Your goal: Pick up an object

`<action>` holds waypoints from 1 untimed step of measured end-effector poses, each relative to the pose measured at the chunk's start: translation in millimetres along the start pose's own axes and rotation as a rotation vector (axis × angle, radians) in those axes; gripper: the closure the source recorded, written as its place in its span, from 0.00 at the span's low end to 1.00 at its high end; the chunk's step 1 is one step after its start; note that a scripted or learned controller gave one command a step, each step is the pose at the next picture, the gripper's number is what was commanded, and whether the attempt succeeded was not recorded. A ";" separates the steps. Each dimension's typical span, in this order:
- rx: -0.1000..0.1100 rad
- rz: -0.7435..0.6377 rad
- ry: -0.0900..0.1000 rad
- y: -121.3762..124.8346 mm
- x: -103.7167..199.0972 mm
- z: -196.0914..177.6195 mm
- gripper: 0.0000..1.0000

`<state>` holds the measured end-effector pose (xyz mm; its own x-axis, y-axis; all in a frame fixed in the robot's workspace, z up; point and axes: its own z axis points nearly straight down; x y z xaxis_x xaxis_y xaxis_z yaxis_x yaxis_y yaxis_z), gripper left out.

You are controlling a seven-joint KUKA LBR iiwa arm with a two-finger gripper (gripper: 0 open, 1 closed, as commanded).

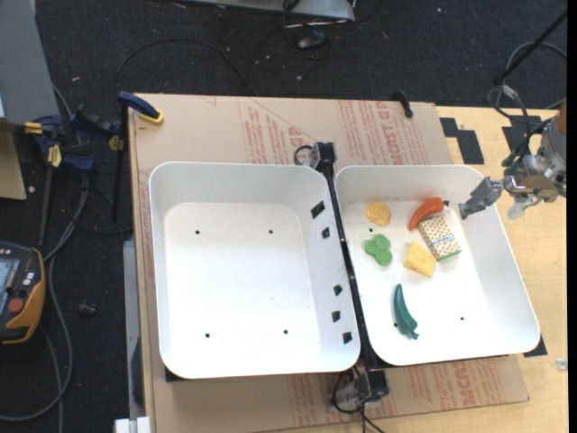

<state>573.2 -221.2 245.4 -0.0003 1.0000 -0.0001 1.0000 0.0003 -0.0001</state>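
Jaws (499,198): at the right bin's far right rim, two fingers spread apart, nothing between them.
Small box (440,237): nearest to the jaws, just inward of them, lying tilted in the right bin (505,278); pale with a fine orange-and-teal pattern, print too small to read.
Orange pepper-shaped piece (425,212): touching the box's far edge, curved, glossy.
Yellow wedge (419,260): against the box's near-left corner.
Yellow lump (378,213): farther from the jaws, near the divider.
Green leafy piece (380,249): beyond the wedge, toward the divider.
Dark teal curved piece (403,311): well apart from the jaws, toward the bin's near side.
Left bin (162,269): farthest from the jaws, white.
Counter (234,129): brown board with red printed lettering, upside down and not clearly legible.
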 end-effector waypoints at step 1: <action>0.003 -0.004 0.002 1.6 74.0 155.5 0.00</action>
<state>574.8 -147.2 89.9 -0.0041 1.0000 0.0015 1.0000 0.0041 -0.0032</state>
